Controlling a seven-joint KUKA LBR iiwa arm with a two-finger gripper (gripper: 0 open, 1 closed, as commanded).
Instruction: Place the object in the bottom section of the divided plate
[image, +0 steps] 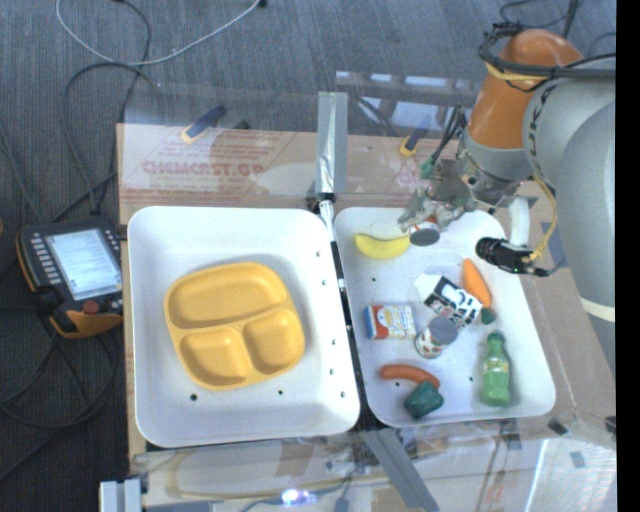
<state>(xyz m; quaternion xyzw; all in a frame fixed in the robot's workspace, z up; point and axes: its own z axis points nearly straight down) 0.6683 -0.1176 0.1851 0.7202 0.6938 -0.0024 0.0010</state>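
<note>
camera view has the gripper (428, 215) poised over the right bin's (535, 395) far end beside the banana (382, 245), its likely target lying loose, finger state impossible to tell, while the yellow divided plate (235, 322) waits in the left bin (150, 400).

The divided plate (234, 323) is showing a warm yellow against the white left bin (150, 400); the right bin (535, 395) is also showing white; a banana (382, 244) is glowing yellow; a carrot (476, 283) is showing orange with a green tip; a bottle (493, 371) is showing bright green; a sausage (408, 374) is looking orange-red; a carton (452, 299) is bearing a black-and-white pattern; the arm (520, 85) is showing orange above grey.
</note>
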